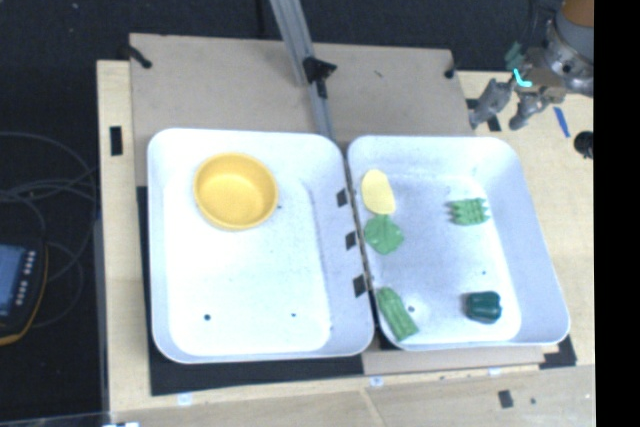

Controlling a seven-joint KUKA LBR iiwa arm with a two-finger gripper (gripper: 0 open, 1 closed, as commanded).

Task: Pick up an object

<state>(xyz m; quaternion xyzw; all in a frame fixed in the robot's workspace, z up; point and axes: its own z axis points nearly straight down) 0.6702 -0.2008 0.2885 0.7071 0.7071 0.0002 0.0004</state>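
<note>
Resting side by side on a tan bench over dark floor, two white bins; jaws spread wide, holding nothing.

The light is even and comes from above, rather bright on the two white bins, which look almost washed out, with faint grey speckles on their floors. The floor around the bench is very dark and shows little detail. Shadows are soft and short; a thin dark line runs under the near edges of the bins. The yellow bowl has a mild glare on its rim. The whole picture is slightly soft and grainy, and small objects have unclear edges.
</note>
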